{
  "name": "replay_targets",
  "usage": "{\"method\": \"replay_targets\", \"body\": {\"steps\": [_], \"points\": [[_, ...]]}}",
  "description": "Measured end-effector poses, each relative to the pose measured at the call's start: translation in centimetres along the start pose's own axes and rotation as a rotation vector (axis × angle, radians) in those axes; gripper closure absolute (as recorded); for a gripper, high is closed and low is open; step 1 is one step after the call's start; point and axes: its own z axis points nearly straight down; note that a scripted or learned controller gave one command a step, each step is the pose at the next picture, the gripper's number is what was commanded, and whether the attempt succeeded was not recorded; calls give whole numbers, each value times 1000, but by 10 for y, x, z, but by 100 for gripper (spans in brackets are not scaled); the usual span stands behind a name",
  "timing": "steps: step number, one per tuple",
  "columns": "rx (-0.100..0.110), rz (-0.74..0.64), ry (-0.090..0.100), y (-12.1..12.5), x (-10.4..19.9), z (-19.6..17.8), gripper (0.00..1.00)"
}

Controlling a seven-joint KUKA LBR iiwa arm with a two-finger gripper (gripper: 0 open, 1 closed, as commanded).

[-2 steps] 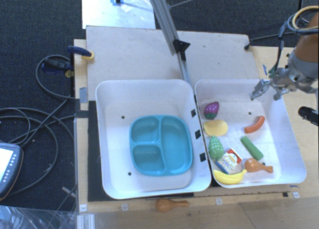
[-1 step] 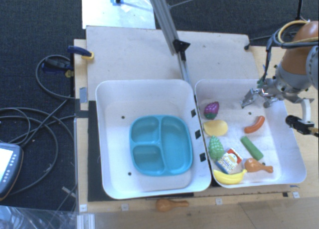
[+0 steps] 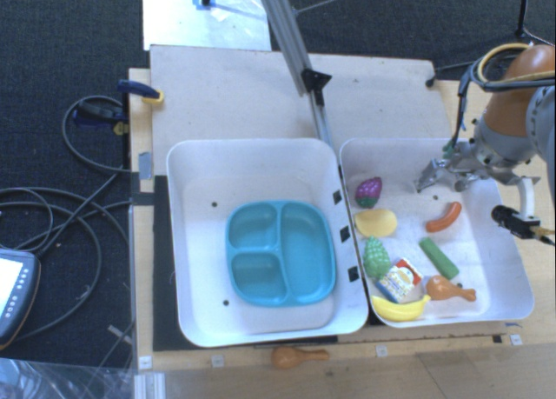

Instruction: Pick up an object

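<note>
The end effector (image 3: 432,182), fingers spread and holding nothing, hovers above a curved orange-red sausage (image 3: 443,216).

Single fixed camera, high above the bench (image 3: 261,93), looking down at a slant on both white bins (image 3: 195,241), arm (image 3: 521,102) entering right, apparently at middling range.

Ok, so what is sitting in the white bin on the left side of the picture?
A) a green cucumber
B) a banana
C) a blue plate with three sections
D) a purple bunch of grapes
C: the blue plate with three sections lies in the left bin, while the toy foods, like the banana and the purple grapes, are all in the right bin.
</note>
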Motion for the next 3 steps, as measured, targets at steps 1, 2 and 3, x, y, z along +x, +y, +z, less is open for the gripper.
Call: {"method": "replay_targets", "body": {"steps": [1, 2, 3], "points": [[-4, -3, -2, 1, 0, -12, 100], [-7, 0, -1, -2, 3, -59, 100], [-10, -2, -2, -1, 3, -125, 100]]}}
